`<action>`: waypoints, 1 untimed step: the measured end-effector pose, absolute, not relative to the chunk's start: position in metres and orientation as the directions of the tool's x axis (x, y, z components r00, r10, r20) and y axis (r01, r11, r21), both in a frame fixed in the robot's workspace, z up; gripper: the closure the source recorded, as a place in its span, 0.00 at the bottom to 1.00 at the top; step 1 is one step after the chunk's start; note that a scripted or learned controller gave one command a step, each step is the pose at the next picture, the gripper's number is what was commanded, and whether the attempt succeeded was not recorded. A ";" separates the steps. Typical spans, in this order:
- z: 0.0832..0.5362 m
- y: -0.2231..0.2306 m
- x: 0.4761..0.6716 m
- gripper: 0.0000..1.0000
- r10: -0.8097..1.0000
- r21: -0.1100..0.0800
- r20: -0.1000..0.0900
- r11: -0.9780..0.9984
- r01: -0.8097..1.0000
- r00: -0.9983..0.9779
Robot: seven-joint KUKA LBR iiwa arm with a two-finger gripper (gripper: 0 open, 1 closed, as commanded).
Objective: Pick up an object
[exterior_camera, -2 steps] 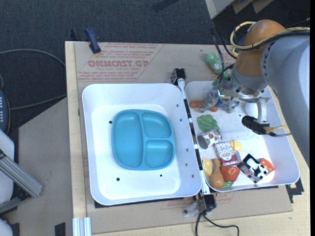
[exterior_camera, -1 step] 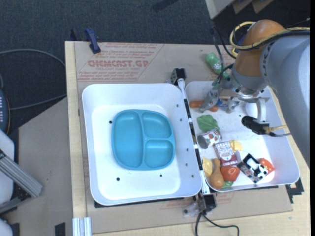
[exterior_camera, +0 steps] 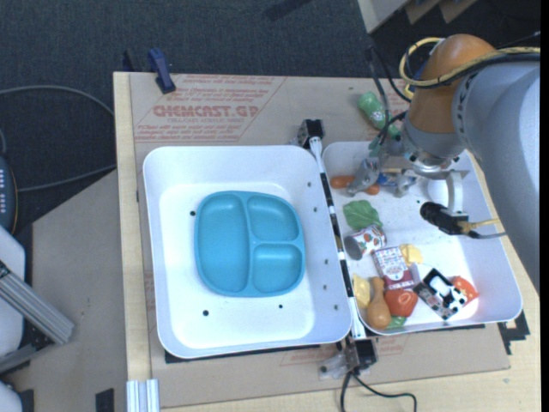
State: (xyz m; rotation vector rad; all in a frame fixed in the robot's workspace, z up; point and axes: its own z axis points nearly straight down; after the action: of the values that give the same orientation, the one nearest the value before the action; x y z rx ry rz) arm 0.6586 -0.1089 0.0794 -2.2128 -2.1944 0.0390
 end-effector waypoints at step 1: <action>0.079 -0.109 0.659 0.00 1.000 -0.035 0.000 -0.008 0.999 0.008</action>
State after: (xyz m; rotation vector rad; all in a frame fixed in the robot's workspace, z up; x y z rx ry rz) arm 0.6586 -0.1090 0.0794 -2.2124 -2.1946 0.0388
